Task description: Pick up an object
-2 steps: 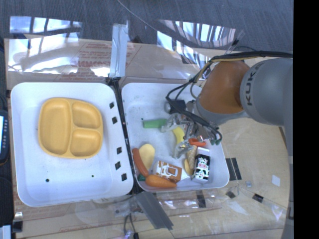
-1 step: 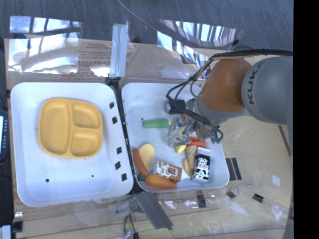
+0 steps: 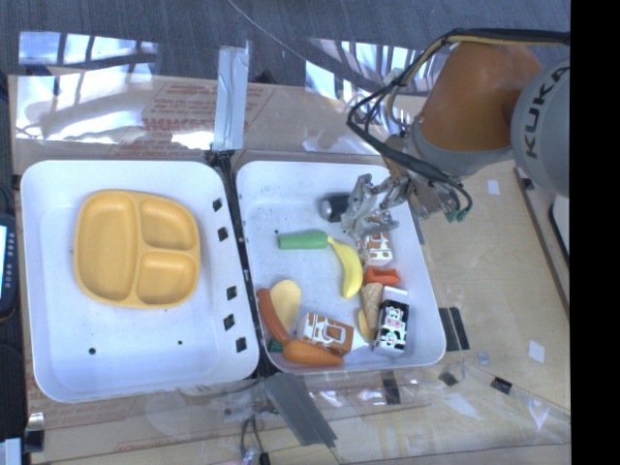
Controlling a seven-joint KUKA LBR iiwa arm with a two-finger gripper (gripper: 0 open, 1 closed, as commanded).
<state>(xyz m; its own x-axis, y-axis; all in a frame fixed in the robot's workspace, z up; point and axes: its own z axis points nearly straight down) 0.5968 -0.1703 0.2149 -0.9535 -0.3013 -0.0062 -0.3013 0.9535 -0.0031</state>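
Yellow banana (image 3: pixel 348 268) lies mid right bin (image 3: pixel 254 260); green piece (image 3: pixel 303 241) just left of it, milk carton (image 3: pixel 391 325) below-right. Claw (image 3: pixel 368 208) hovers above the banana near a dark object (image 3: pixel 336 205); clench state cannot be told.

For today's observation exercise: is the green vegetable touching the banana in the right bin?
Apart. The camera view shows a strip of white bin floor between the green vegetable and the banana.

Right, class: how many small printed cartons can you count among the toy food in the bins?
3, all in the right bin: one carton beside the banana, a cow-patterned carton near the right corner, an orange carton at the front. More may hide underneath.
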